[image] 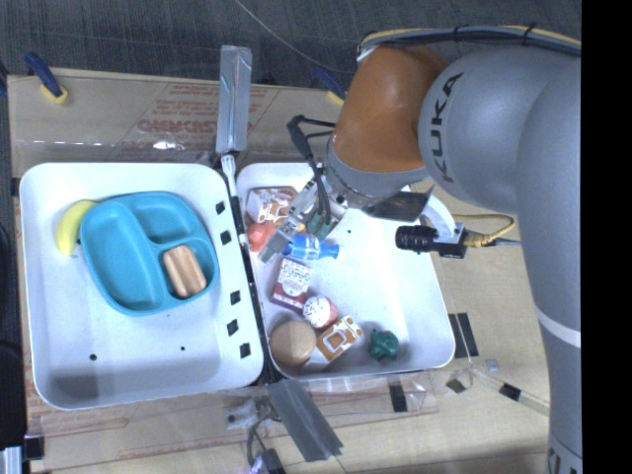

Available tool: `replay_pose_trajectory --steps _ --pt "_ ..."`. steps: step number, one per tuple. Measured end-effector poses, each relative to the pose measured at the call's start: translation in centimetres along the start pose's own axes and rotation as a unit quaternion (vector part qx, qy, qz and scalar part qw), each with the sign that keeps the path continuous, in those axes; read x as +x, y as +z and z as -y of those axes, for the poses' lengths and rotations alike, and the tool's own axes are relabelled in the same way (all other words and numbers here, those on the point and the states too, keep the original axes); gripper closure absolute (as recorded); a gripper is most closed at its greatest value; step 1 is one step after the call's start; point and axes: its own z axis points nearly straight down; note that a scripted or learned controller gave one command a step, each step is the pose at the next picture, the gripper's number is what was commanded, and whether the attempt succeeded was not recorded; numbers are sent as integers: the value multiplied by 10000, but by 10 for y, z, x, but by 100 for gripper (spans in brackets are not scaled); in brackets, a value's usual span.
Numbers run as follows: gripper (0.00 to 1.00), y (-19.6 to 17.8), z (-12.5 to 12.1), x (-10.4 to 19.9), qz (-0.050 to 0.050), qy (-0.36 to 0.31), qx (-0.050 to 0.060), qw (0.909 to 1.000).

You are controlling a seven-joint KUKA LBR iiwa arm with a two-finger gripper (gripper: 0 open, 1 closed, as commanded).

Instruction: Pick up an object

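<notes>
Glossy blue plastic tray [128, 255], rounded bread roll [185, 271]

Two white bins [39, 294] are seen on the bench. A bright blue tray [128, 240] is flanked by a yellow banana [67, 227], and a tan bread roll [184, 270] is carried in it. A dark green toy [383, 344] and a brown ball [292, 344] are spotted in the right bin.
</notes>
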Motion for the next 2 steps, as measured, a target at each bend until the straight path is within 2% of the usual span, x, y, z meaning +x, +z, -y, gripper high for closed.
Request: replay_pose_trajectory --steps 1,2 --pt "0 71 89 5 -26 -104 29 9999" --pt "0 18 72 20 20 -1428 -8 9897"
